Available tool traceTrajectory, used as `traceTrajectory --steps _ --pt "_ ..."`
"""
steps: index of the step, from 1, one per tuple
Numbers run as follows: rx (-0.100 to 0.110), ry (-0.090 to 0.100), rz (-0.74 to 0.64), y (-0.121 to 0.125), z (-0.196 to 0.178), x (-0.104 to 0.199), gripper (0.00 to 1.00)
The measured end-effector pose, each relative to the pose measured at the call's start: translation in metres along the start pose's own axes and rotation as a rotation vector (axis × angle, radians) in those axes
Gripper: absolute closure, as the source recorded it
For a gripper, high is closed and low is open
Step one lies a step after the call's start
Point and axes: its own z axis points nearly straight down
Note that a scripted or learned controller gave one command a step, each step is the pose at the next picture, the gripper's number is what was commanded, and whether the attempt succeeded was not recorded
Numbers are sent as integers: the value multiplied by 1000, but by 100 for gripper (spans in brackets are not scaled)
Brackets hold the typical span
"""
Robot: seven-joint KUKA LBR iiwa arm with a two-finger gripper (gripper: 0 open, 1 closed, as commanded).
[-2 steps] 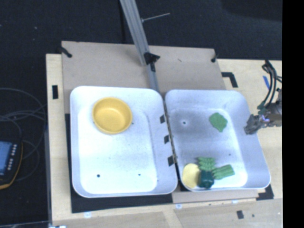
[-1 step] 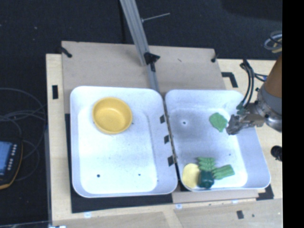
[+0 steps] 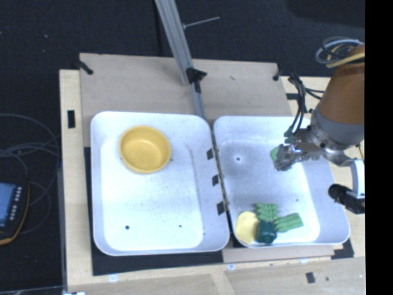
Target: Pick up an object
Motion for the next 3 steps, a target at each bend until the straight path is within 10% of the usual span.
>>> traceTrajectory --steps 3 --pt "1 0 0 25 6 148 100"
